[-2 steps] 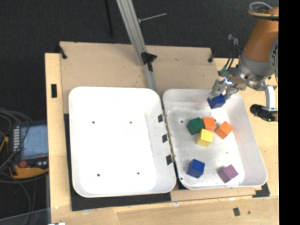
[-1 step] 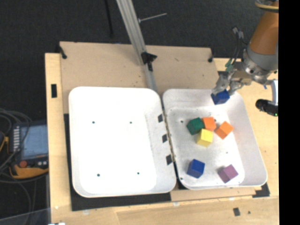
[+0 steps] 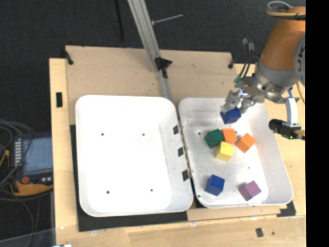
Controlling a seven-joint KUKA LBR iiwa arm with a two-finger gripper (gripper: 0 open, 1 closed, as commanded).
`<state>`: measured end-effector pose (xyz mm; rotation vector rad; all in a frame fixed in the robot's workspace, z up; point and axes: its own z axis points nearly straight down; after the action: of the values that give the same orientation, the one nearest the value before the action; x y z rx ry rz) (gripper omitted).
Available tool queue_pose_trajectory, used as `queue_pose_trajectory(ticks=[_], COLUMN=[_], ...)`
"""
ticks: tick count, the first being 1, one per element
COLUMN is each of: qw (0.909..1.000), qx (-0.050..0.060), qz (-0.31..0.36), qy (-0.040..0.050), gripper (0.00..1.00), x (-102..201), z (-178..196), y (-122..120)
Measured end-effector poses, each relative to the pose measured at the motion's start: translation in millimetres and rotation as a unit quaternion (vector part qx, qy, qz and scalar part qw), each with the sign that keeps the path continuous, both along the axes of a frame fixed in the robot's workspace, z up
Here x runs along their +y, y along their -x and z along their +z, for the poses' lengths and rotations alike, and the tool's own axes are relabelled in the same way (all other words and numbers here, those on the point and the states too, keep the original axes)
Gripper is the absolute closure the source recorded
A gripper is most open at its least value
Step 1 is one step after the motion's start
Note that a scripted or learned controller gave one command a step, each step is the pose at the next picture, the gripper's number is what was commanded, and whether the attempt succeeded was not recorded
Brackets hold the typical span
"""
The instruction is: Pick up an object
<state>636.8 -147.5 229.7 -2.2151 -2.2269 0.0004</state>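
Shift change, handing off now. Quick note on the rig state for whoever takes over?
Pincer: over the upper part of the right bin, shut on a blue cube, which looks lifted off the floor.
In the right bin: green cube, two orange cubes and yellow cube clustered mid-bin; second blue cube and purple cube near the front edge.
Done: one object grasped.
Left: confirm the grip holds as the arm rises.
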Motion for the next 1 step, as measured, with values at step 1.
queue_pose_trajectory(ticks=[1], qw=[1.0], qx=[0.0], qz=[0.001], qy=[-0.0007], gripper=[1.0], x=[46.2], z=[11.7], y=[16.7])
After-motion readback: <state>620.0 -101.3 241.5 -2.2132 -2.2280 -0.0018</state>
